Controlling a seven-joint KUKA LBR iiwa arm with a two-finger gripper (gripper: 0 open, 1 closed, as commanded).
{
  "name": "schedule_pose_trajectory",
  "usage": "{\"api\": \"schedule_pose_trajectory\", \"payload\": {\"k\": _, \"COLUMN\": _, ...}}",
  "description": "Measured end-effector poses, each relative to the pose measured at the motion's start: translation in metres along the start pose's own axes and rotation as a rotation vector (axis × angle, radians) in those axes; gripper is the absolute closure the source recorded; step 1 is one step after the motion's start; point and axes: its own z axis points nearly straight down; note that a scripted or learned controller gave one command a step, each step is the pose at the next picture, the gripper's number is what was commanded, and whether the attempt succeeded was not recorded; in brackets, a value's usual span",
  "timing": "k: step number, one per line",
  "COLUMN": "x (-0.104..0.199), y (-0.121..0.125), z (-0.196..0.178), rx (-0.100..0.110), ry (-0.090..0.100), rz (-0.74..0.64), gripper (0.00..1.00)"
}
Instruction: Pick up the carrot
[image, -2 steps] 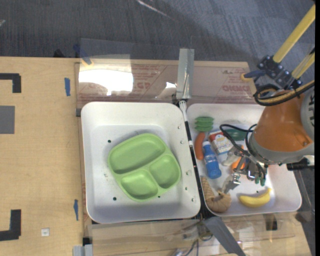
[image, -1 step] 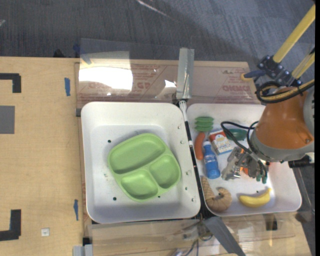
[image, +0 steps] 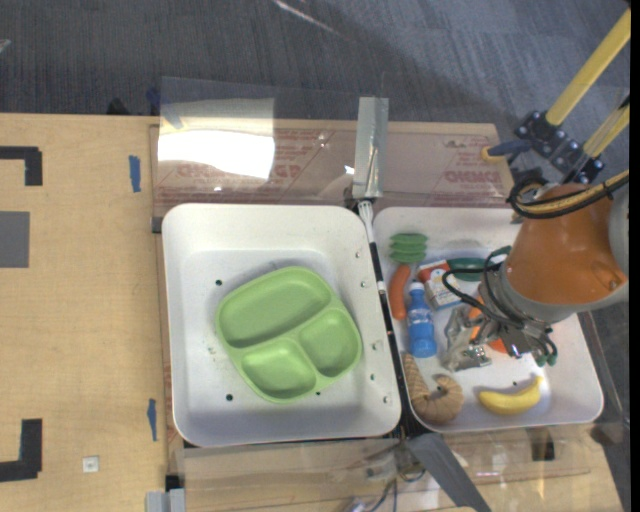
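Note:
The carrot (image: 400, 283), orange with a green leafy top (image: 407, 246), lies along the left wall of the right bin (image: 590, 390), near its far end. My gripper (image: 466, 340) hangs under the orange wrist band (image: 560, 255) over the middle of that bin. It is to the right of the carrot and nearer the front, apart from it, with a blue bottle (image: 421, 326) between them. Nothing of the carrot is in the gripper.
In the right bin there is also a banana (image: 510, 398) at the front, a brown pastry-like item (image: 433, 393) at the front left and a small orange and white pack (image: 437, 286). The left bin (image: 190, 300) holds a green divided plate (image: 288, 333).

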Motion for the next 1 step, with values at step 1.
{"api": "schedule_pose_trajectory", "payload": {"k": 1, "x": 0.0005, "y": -0.0016, "z": 0.0009, "rx": 0.003, "ry": -0.001, "rz": 0.003, "gripper": 0.0}}
